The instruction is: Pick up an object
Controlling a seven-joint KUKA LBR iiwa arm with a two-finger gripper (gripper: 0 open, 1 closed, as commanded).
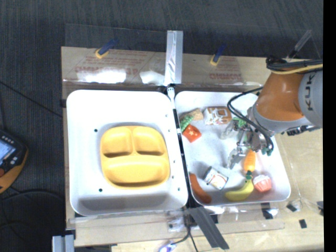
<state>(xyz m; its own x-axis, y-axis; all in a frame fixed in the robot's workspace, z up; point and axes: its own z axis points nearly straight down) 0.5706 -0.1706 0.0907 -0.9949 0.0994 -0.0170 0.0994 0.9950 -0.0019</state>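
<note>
Nearest the camera, a banana (239, 192) lies along the right bin's (207, 140) near edge. Just beyond it the hand (239, 154) hangs beside a carrot (249, 162); its grip I cannot tell. Left bin holds a yellow tray (135, 155).

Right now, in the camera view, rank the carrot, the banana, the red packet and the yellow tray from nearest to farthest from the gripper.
From the gripper:
1. Carrot, just beside it, right bin.
2. Banana, at the right bin's front wall.
3. Red packet, by the divider, right bin.
4. Yellow tray, in the left bin.
</note>
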